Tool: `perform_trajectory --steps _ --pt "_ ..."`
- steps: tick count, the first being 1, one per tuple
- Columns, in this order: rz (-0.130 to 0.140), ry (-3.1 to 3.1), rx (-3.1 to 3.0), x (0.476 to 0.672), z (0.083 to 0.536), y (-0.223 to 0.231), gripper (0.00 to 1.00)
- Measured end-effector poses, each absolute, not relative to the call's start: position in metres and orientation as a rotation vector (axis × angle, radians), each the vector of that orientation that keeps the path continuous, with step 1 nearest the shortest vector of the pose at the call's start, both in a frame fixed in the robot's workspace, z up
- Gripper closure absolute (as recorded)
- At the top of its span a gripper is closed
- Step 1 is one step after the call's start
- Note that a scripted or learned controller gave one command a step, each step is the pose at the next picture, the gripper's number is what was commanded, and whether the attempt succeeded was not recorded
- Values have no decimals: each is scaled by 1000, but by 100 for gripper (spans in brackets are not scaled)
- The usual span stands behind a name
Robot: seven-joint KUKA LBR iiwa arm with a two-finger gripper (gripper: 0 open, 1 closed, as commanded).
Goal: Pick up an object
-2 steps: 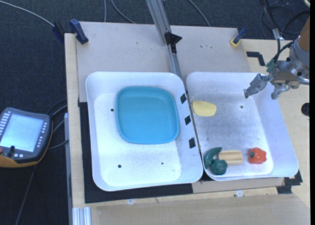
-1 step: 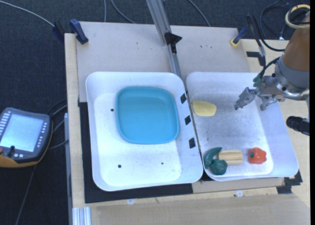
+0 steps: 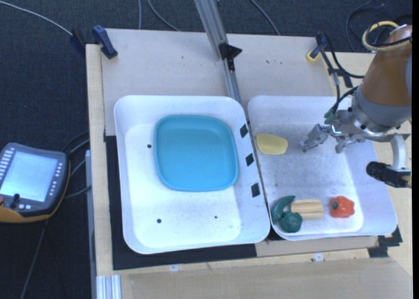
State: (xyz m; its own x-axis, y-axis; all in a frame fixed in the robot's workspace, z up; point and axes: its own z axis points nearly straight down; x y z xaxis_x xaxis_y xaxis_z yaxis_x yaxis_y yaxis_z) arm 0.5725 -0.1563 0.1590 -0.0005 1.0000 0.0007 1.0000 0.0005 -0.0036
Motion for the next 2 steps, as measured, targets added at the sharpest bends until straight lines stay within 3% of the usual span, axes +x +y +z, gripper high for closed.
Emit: perform_trajectory --steps 1,2 --pt "4 -2219 -2218 572 96 -157 0" --pt "-2 -2223 -2222 574 110 -157 100"
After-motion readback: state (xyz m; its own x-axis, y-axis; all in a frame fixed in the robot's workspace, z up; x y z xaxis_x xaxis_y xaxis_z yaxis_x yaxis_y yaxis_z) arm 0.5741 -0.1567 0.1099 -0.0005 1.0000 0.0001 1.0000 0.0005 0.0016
